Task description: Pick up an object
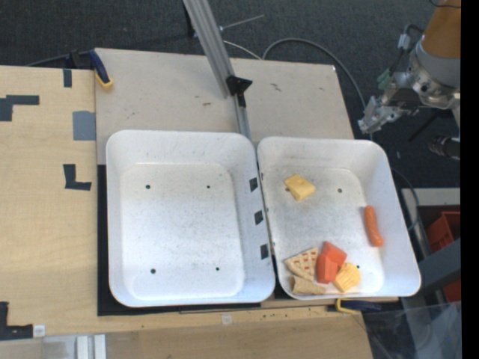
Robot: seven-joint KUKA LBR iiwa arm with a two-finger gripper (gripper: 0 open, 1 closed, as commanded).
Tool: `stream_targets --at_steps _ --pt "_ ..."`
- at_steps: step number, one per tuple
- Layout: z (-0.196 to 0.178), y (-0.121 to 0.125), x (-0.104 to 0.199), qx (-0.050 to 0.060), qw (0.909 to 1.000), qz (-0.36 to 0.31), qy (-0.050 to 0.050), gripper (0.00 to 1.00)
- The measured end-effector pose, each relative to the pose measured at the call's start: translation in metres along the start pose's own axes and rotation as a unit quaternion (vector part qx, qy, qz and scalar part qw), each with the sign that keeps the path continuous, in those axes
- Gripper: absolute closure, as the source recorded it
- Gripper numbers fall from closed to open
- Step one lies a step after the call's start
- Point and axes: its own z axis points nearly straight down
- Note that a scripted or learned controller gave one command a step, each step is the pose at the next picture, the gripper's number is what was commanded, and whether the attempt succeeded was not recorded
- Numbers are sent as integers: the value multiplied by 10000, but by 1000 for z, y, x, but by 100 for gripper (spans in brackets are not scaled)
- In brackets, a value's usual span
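White bins sit side by side on the counter (pixel 299 88). The robot's jaws (pixel 372 120) hang just past the top right corner of the right bin (pixel 389 163), above the counter's edge. I cannot tell if they are open or shut, and nothing shows between them. Below the jaws and a bit left lies a yellow block (pixel 299 188). Almost straight below them, near the bin's right wall, lies an orange carrot (pixel 373 226). Farther down, in the bin's near corner, a waffle piece (pixel 302 263), a red block (pixel 330 262) and a small yellow piece (pixel 347 277) huddle together, touching. The left bin (pixel 120 200) sits far left of the jaws.
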Motion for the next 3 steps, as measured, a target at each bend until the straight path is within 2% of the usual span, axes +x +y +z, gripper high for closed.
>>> stream_targets --at_steps 1,2,3 --pt "2 -23 53 26 10000 -16 11 100" --pt "5 -33 106 31 10000 -21 13 100" --pt "28 -49 157 43 10000 -19 13 100"
